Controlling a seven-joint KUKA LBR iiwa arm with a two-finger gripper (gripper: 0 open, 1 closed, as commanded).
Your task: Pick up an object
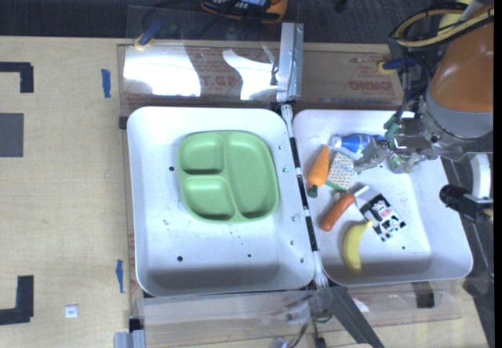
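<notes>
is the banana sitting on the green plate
No, the banana lies in the right bin, while the green plate sits in the left bin.

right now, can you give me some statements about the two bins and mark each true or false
1. The green divided plate lies in the left bin. True.
2. The banana lies on the green plate. False: it lies in the right bin, near that bin's front edge.
3. Two orange carrots lie in the right bin. True.
4. The end effector hangs over the left bin. False: it is over the right bin, near the blue and white object.
5. The banana lies apart from the end effector. True.
</notes>
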